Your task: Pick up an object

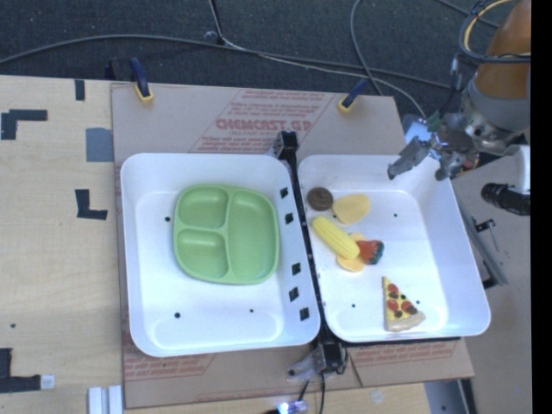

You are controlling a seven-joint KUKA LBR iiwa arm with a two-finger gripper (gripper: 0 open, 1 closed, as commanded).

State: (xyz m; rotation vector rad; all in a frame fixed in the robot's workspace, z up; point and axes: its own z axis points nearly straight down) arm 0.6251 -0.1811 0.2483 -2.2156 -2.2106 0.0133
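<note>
Overhead, spread tool point(423, 164) above right bin's point(457, 257) upper-right rim, well apart from pizza slice point(400, 305).

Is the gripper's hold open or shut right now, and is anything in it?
Open: the gripper shows two fingers spread apart above the right bin's far corner, nothing between them.

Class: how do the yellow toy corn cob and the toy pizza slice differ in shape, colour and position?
The yellow toy corn cob is long and rounded; the triangular toy pizza slice is flat. The cob is plain yellow; the slice has red spots. The cob touches other toys; the slice lies alone. Both lie in the right white bin.
</note>
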